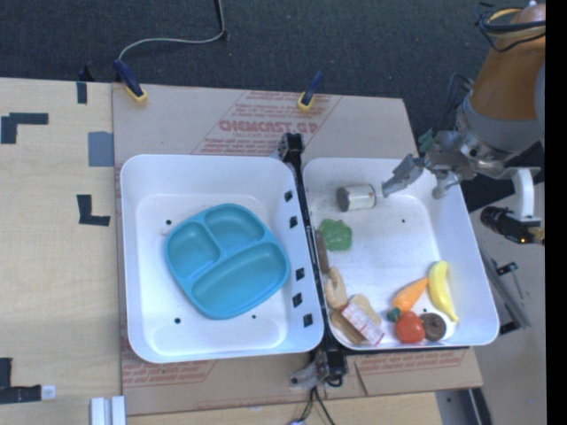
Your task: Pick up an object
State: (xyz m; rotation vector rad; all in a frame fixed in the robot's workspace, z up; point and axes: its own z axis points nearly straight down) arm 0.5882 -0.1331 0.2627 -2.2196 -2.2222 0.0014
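The left bin [142, 237] holds a blue divided plate [227, 259]. In the right bin [465, 264] lie a green toy [336, 235], a small metal can [357, 198], a carrot [409, 294] and a banana [442, 289]. The tool [418, 173], fingers spread and grasping nothing, hovers at the far rim: this looks like the approach step. Next it would need to descend squarely over the can.

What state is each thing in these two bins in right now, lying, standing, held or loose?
Blue plate: flat, left bin.
Metal can: on its side, loose.
Green toy: loose.
Banana: lying, loose.
Carrot: lying, beside tomato.
Gripper: open, above right bin, holding nothing.
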